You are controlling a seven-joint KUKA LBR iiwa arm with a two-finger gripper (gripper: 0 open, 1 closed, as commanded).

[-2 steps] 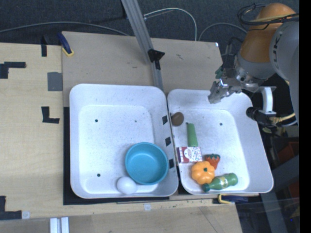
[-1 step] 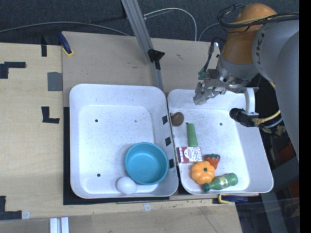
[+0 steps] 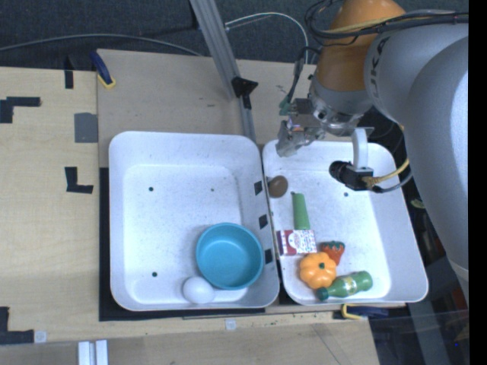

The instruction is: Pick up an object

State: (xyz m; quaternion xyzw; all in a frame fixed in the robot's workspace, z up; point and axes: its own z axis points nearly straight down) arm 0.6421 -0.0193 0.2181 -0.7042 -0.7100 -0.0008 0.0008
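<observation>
My gripper (image 3: 291, 140) hangs over the far left corner of the right bin (image 3: 401, 226), with nothing visibly in it. Just below it, a small brown round object (image 3: 278, 186) lies near the bin's left wall. A green stick (image 3: 300, 210) lies beside that, followed by a red and white box (image 3: 296, 242). An orange pumpkin (image 3: 317, 269), a small red item (image 3: 332, 249) and a green bottle (image 3: 348, 284) cluster at the near edge. In the left bin (image 3: 116, 204) a blue bowl (image 3: 228, 255) sits with a white ball (image 3: 198, 289) touching its near side.
A grey metal post (image 3: 221, 44) slants down to the far edge between the bins. The arm's grey body and orange band (image 3: 354, 29) loom over the right bin's far right side. A black cable fitting (image 3: 348, 173) hangs above the right bin.
</observation>
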